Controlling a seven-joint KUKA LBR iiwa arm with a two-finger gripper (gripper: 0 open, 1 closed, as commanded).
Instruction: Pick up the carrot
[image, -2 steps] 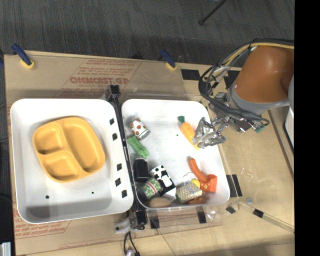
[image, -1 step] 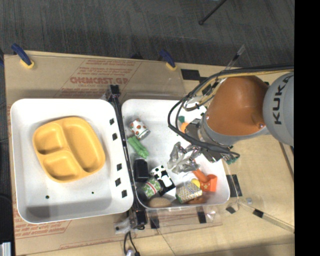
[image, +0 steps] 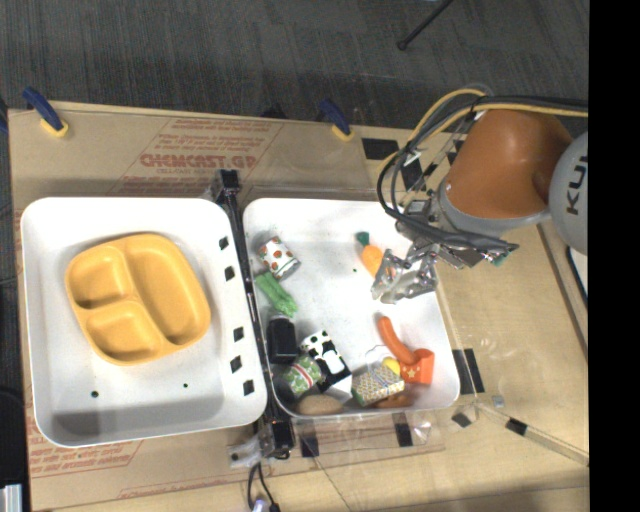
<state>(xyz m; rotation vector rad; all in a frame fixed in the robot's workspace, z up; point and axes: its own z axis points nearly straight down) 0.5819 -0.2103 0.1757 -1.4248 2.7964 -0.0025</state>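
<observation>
The carrot (image: 371, 257) is a small orange piece with a green top. It lies in the upper middle of the right bin (image: 330, 215), and its lower right end is partly hidden behind the gripper. My gripper (image: 405, 281) hangs over the bin's right side, just right of and below the carrot. Its silver fingers (image: 388, 284) stand apart, open, and I see nothing between them. The grey wrist with its orange band (image: 500, 165) rises behind it at the upper right.
The right bin also holds a small can (image: 278, 258), a green piece (image: 276, 296), a black object (image: 282, 340), a black-and-white block (image: 325, 355), a long orange-red piece (image: 402, 350) and several packets along the front wall. A yellow divided tray (image: 138, 297) lies in the left bin (image: 40, 300).
</observation>
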